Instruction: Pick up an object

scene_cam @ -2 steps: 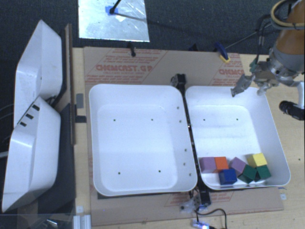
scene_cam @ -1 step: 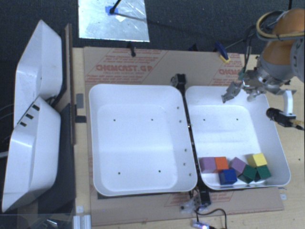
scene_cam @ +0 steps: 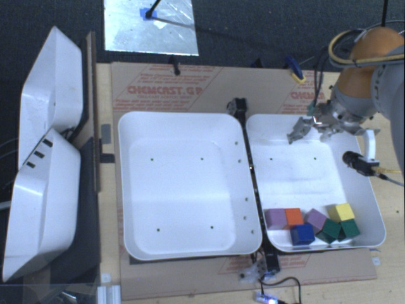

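Several small blocks huddle in the near corner of the right bin [scene_cam: 316,170]: a purple one [scene_cam: 275,218], an orange one [scene_cam: 293,216], a blue one [scene_cam: 303,234], a lilac one [scene_cam: 315,219], a yellow one [scene_cam: 344,211] and two dark green ones [scene_cam: 329,231]. My gripper [scene_cam: 312,133] hangs over the far edge of the same bin, well behind the blocks. Its fingers stand apart and open, with nothing between them.
The left bin [scene_cam: 183,182] lies beside the right one, with a black divider strip [scene_cam: 253,182] between them. Spare white bins [scene_cam: 44,157] lean at the far left. A shiny metal sheet [scene_cam: 150,18] lies beyond the cardboard base.
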`<action>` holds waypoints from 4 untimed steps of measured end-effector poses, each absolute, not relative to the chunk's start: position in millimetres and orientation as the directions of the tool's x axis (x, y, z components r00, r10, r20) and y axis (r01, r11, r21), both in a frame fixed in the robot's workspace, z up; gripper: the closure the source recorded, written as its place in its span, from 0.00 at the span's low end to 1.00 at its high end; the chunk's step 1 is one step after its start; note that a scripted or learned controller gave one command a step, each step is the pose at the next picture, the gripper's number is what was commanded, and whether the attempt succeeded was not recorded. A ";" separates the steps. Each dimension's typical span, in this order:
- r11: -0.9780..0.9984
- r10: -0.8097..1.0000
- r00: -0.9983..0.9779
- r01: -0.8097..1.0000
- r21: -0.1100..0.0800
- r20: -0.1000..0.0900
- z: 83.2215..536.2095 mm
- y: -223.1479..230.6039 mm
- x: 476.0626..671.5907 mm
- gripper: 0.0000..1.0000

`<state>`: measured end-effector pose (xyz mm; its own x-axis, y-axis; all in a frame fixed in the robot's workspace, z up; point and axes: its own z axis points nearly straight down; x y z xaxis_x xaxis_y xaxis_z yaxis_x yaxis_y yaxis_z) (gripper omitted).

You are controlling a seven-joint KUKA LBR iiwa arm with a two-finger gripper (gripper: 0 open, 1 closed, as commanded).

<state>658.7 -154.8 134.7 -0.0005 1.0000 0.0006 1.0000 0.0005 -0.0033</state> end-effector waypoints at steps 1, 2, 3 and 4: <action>0.002 1.000 -0.002 1.000 0.003 -0.001 148.8 -155.0 660.4 1.00; 0.002 1.000 -0.002 1.000 0.005 -0.001 199.4 -147.3 667.7 1.00; 0.001 1.000 -0.001 1.000 0.006 -0.001 253.1 -147.4 668.8 1.00; 0.005 1.000 -0.005 1.000 0.002 0.001 255.4 -91.0 648.4 1.00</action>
